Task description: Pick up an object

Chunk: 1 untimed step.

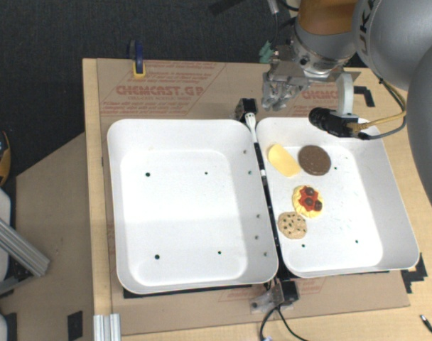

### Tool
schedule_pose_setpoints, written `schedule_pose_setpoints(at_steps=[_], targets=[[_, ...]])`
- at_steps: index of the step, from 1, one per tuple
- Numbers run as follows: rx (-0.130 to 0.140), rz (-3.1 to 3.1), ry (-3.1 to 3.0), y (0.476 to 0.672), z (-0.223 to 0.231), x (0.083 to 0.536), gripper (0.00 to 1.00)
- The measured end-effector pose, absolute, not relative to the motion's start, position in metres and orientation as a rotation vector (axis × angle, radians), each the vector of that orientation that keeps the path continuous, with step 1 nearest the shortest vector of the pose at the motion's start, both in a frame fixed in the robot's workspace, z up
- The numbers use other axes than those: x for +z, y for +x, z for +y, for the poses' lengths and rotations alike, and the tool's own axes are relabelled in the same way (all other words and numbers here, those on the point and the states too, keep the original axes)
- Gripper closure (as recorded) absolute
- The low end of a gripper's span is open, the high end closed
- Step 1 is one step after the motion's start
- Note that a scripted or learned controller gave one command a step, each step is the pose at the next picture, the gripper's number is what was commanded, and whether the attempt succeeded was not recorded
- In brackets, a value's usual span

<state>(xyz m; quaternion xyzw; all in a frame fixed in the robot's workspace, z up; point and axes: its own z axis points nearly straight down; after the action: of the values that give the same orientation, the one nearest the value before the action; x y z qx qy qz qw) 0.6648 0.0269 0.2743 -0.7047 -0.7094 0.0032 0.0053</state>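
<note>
Two white bins (184, 137); four food pieces (283, 160), all different kinds.

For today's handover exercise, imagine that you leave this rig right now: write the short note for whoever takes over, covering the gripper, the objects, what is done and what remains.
Gripper: raised above the far edge of the right bin, over the bench, with nothing between its fingers; I cannot tell whether they are open or shut.
Objects: all four lie in the right bin, near its left side: a pale yellow oval piece, a dark brown round cookie beside it, a yellow tart with red topping below them, and a chocolate chip cookie nearest the camera.
Done: nothing picked yet.
Left: descend on one object, grasp and lift it.
</note>
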Motion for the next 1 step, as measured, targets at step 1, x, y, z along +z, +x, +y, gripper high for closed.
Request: schedule_pose_setpoints(at_steps=[1], targets=[[-0.023,-2.236,-2.222,0.6675,0.0643,0.4075,1.00]])
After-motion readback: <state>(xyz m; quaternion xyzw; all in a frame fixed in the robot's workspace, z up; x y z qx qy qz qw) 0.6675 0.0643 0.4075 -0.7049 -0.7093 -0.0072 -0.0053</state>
